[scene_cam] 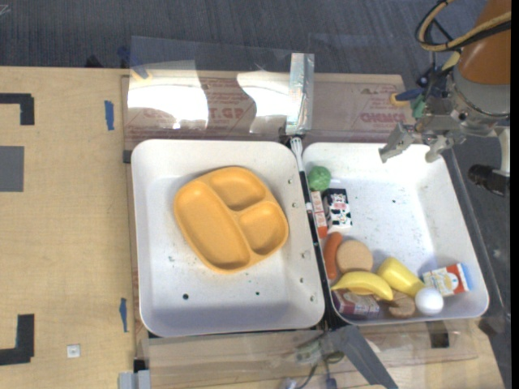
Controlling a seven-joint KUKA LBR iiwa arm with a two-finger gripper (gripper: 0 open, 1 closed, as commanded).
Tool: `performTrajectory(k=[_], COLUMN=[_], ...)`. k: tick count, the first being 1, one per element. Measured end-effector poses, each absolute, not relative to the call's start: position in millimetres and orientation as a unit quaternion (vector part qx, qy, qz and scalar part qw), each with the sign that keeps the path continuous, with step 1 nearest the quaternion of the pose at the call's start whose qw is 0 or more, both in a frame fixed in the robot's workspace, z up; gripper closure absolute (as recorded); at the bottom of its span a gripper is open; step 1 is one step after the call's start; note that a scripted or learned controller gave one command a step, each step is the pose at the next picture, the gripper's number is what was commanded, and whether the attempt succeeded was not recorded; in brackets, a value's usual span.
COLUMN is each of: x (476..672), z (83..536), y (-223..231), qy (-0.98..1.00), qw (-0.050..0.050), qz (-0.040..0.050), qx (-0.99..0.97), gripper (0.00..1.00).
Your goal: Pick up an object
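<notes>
My gripper (413, 148) hangs over the far edge of the right bin (405, 209), its two fingers spread open with nothing between them. Toy food lies along that bin's left and near sides: a green ball (319, 177), a black-and-white carton (337, 207), an orange carrot (332, 254), a tan bun (354, 257), a yellow banana (362, 283), a yellow pepper-like piece (400, 275), a white egg (429, 301) and a small orange-and-white carton (450, 279). All of them lie nearer the camera than the gripper.
The left bin (162, 282) holds a yellow divided plate (231, 217). A clear plastic sheet and a metal upright (298, 96) stand behind the bins. Bare bin floor stretches under and in front of the gripper.
</notes>
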State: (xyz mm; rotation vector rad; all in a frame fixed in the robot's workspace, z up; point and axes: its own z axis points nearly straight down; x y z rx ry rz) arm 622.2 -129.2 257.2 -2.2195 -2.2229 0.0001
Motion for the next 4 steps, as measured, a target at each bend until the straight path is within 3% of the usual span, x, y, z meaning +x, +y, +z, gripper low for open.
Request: performTrajectory(k=[1,2,3,4], x=[640.7,656.0,616.0,623.7], z=[247.5,97.9,202.4,184.5], y=[-206.9,-211.9,-190.2,-69.0], qy=[-0.749,-0.775,-0.789,-0.784], qw=[-0.002,0.004,-0.006,0.002], qz=[0.0006,-0.0043,-0.0026,-0.0012], qx=[-0.663,-0.631,-0.615,-0.620], gripper=[0.00,0.00,0.00,0.00])
